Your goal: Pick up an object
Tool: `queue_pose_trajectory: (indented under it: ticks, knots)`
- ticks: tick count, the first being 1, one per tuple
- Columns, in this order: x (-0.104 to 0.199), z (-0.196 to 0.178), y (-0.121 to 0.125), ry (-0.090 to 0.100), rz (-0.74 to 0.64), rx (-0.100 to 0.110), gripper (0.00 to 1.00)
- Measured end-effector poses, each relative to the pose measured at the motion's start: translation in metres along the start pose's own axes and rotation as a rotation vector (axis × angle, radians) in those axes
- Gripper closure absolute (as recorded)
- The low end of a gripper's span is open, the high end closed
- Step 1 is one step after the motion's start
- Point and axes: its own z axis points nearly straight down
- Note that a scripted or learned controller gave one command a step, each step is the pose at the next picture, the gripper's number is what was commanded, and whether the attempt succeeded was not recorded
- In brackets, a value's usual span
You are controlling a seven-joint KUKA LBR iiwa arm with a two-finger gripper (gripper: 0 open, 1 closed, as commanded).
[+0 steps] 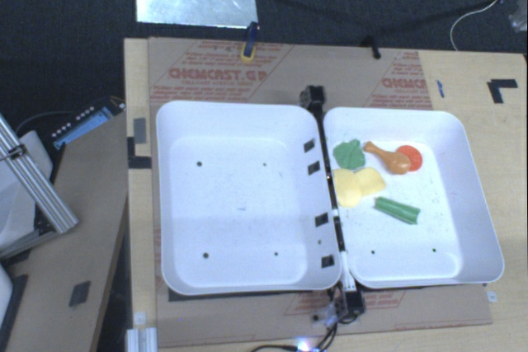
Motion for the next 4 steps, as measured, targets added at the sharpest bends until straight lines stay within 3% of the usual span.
queue_pose_trajectory:
  ticks: [1, 2, 3, 4]
  knots:
    - [0.0, -0.014, 0.0, 0.0, 0.0, 0.001, 1.0]
    - [0.021, -0.024, -0.002, 0.001, 0.0, 0.0, 1.0]
    - [-0.002, -0.034, 0.0, 0.0, 0.005, 0.0, 1.0]
    - [0.019, -0.051, 0.0, 0.001, 0.0, 0.0, 1.0]
